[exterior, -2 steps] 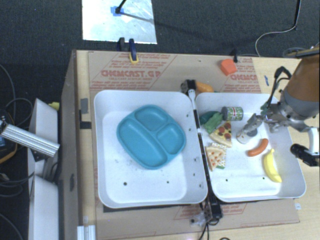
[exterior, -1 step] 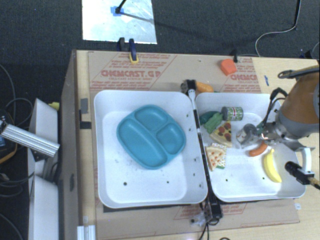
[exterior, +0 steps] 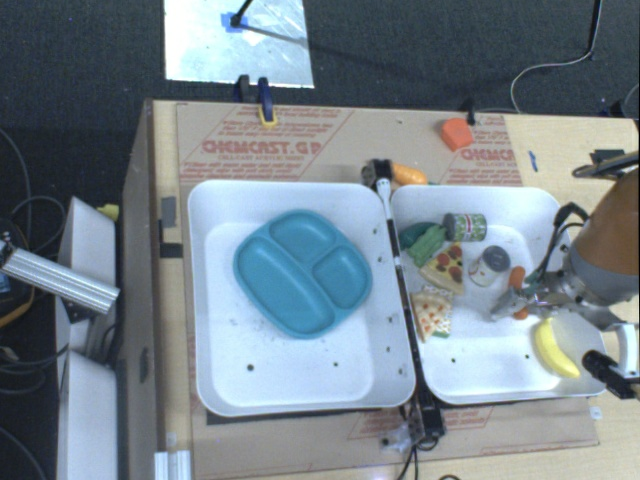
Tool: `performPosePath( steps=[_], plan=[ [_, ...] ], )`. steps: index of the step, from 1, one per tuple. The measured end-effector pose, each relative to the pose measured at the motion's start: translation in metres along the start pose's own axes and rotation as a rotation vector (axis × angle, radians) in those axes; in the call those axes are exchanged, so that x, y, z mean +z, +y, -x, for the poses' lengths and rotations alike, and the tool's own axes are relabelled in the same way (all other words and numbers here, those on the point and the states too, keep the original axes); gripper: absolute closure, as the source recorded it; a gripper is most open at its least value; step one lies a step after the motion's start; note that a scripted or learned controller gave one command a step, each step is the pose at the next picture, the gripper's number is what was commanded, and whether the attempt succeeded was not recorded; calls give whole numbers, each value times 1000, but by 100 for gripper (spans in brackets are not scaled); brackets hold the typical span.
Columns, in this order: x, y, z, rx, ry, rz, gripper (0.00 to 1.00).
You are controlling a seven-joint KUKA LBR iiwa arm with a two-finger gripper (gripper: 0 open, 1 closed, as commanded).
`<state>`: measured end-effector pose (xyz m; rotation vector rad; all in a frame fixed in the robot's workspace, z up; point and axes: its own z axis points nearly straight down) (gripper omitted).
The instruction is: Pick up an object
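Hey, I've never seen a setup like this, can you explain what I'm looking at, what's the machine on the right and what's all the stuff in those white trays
This is one camera fixed above a bench, looking down at a slant. The grey and orange shape at the right is a robot arm reaching in; its job is to pick up an object. At its end is a gripper, low over the right bin. I can't tell whether it holds anything.

Two shallow white bins sit side by side. The left bin holds a blue divided plate. The right bin holds small toy foods: a banana, two pizza slices, a can, something green and a small round grey thing.

Outside the bins, on the bench, lie an orange block and another orange item.
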<state>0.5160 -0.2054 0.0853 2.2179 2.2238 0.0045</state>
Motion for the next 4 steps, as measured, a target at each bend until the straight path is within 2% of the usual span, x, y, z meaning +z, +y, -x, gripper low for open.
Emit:
performPosePath(
  steps=[1, 2, 3, 4],
  plan=[
    [4, 89, 2, -3, 4, -29, 0],
    [-7, 91, 2, -5, 4, -23, 100],
    [-18, 68, -53, -2, -1, 0, 100],
    [-104, 28, -98, -1, -1, 1, 100]
  ],
)
